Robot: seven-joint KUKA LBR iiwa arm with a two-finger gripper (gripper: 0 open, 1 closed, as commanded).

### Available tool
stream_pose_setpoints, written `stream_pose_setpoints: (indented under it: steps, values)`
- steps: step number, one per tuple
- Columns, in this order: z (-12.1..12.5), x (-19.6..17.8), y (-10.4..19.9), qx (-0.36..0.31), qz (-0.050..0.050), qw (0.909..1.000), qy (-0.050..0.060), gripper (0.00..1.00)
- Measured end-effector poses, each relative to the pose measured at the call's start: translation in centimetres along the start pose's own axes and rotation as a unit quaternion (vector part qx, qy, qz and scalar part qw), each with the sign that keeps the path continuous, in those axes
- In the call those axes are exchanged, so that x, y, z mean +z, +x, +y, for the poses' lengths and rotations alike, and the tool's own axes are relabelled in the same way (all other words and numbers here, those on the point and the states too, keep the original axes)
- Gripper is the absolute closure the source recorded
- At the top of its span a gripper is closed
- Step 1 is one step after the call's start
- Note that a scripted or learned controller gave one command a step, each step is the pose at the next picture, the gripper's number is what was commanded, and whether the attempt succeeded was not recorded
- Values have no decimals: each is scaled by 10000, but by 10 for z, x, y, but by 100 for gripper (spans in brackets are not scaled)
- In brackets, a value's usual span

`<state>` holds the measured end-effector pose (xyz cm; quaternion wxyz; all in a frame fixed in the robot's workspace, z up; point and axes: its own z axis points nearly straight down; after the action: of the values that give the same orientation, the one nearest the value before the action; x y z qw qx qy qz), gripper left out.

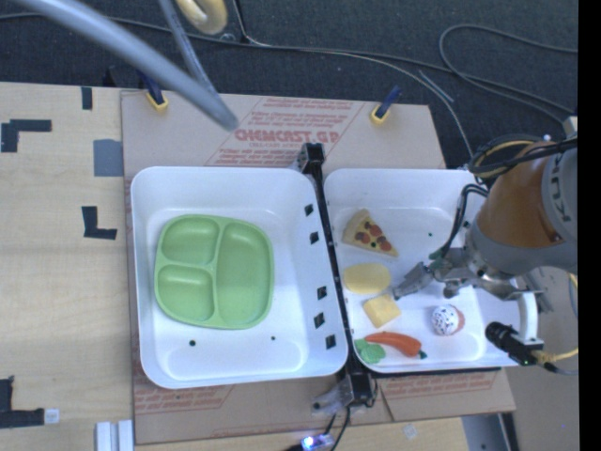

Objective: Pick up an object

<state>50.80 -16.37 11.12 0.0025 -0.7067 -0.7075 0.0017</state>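
From the overhead camera I've got both white bins side by side on the cardboard sheet. The left bin (pixel 150 205) holds a green divided plate (pixel 214 271), three compartments, lying flat toward the left and middle of the bin floor.

The right bin (pixel 413 181) is where the toys are. There's a pizza slice (pixel 368 232) up near the divider wall, a yellow oval piece (pixel 366 277) just below it, and a small yellow cheese wedge (pixel 380 309) right under that, close to touching it. Along the front edge lies a carrot (pixel 392 344) (orange body, green top pointing left), and to the right of the wedge sits a little white ball with red spots (pixel 447 320).

The arm (pixel 521 209) comes in from the right, its orange band over the right rim of that bin. The gripper (pixel 411 283) is down inside the right bin, its metal tip pointing left and sitting just beside the yellow oval piece and the cheese wedge, somewhere between them and the spotted ball. I honestly can't tell how it's set from this angle, since the tip reads as one grey blur. Nothing is visibly caught in it; every toy looks to be resting on the bin floor.
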Motion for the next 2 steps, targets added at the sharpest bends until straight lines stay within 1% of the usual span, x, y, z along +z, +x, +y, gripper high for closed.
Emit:
stream_pose_setpoints:
  steps: [1,2]
  values:
    - [1,-12,0,-6,-1,10000,-12,100]
    - [6,-62,10,-7,-10,10000,-44,100]
